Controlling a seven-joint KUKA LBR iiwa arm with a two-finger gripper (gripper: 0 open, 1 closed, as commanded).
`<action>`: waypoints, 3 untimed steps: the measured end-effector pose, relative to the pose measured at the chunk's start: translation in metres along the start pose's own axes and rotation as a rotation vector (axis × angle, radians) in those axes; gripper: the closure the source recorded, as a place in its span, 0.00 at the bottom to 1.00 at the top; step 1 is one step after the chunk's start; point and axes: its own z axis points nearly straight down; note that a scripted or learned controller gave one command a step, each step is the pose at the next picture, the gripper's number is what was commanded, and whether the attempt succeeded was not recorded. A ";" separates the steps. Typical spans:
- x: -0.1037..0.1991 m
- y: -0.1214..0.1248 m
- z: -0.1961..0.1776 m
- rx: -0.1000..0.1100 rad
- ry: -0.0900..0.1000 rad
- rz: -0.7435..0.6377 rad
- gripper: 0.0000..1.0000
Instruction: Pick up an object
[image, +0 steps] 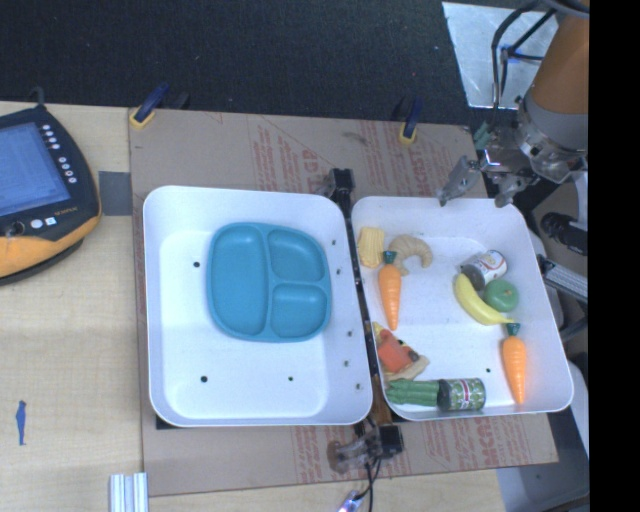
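The right bin (455, 312) holds toy food: a corn cob (371, 246), a tan croissant (412, 250), a carrot (389, 295), a banana (476, 301), a green apple (502, 295), a small can (487, 266), a second carrot (514, 366), a pizza slice (398, 355), a green cucumber (412, 392) and a dark bottle (462, 394). My gripper (480, 188) hangs open above the bin's far right rim, with nothing between its fingers.
The left bin (170, 300) carries a blue divided plate (269, 282). A teach pendant (40, 190) lies on the bench at the far left. Clamps (148, 104) hold the cardboard sheet at the back.
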 end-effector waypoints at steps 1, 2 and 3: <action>0.008 -0.021 0.132 0.003 0.000 -0.001 0.00; 0.028 -0.080 0.162 0.002 0.000 0.000 0.00; 0.038 -0.043 0.160 -0.004 -0.006 0.001 0.00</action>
